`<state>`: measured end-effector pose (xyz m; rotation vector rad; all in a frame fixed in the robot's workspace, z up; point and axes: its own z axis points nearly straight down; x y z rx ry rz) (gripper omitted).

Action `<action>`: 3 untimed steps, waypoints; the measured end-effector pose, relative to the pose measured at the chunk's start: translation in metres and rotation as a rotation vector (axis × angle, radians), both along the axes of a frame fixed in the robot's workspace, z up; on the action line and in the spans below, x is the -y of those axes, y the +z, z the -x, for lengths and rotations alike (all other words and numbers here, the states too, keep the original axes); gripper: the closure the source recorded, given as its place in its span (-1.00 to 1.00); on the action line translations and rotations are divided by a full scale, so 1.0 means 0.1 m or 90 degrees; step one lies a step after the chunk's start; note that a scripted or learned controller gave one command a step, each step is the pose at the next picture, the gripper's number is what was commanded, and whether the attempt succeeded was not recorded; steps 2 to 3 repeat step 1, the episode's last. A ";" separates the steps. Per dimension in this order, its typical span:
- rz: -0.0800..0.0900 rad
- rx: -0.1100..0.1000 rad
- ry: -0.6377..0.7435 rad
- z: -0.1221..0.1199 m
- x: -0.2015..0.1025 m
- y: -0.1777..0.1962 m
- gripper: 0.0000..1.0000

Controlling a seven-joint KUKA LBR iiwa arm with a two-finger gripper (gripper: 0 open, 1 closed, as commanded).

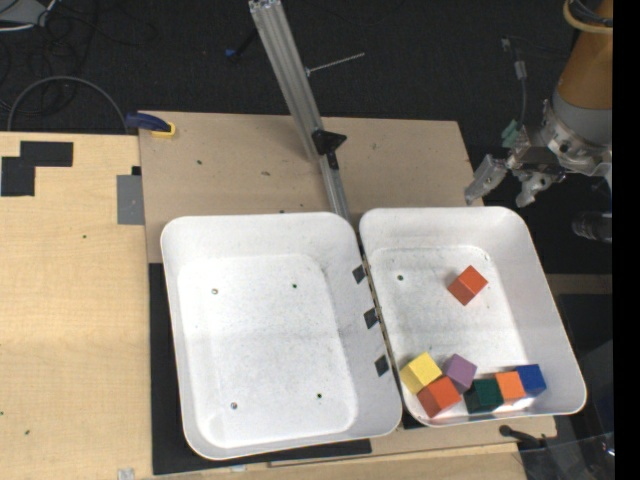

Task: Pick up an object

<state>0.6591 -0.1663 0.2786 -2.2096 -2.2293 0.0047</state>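
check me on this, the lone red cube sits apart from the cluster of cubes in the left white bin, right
Not quite: the lone red cube and the cluster of cubes are in the right white bin, not the left one. The camera view shows the cube sitting apart, as you said.

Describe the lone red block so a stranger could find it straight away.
Look at the right bin of the two white ones. Five blocks huddle along its near edge; the red block sits alone nearer the middle, tilted, with bare white floor all round it.
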 end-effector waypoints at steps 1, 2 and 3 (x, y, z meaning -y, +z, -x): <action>0.000 0.000 0.001 0.00 0.00 0.00 -1.00; 0.000 0.000 0.001 0.00 0.00 0.00 -1.00; 0.000 0.000 0.001 0.00 0.00 0.00 -1.00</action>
